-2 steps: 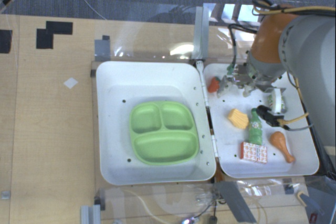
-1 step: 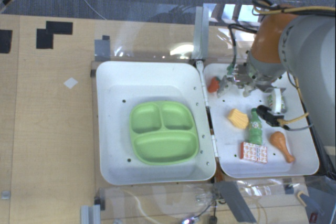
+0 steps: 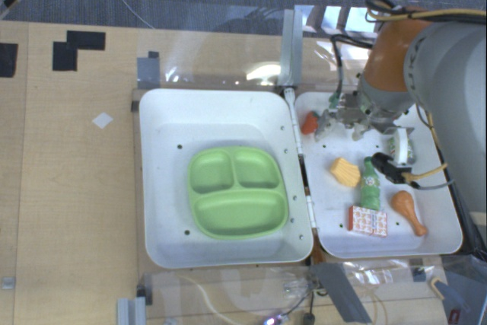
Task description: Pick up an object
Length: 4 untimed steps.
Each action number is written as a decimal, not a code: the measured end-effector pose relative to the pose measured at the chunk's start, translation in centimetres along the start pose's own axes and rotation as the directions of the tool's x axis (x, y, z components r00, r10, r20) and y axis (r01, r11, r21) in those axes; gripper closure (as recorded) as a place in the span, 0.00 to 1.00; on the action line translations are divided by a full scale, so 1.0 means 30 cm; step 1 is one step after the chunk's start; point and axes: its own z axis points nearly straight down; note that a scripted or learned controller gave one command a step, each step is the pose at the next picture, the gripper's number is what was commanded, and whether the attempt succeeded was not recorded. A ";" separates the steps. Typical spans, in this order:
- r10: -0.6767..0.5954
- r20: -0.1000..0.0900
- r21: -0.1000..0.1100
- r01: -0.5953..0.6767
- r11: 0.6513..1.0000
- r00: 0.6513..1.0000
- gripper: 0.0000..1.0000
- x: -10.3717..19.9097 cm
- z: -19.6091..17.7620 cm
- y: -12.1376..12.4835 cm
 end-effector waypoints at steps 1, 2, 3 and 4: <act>0.000 0.000 0.001 0.000 1.000 1.000 0.00 0.000 0.000 -0.001; 0.000 0.000 0.001 0.000 1.000 1.000 0.00 0.000 0.001 -0.001; 0.000 0.000 0.003 0.000 1.000 1.000 0.00 0.000 0.002 -0.003; 0.005 0.003 -0.011 -0.005 1.000 1.000 0.00 -0.226 0.038 -0.104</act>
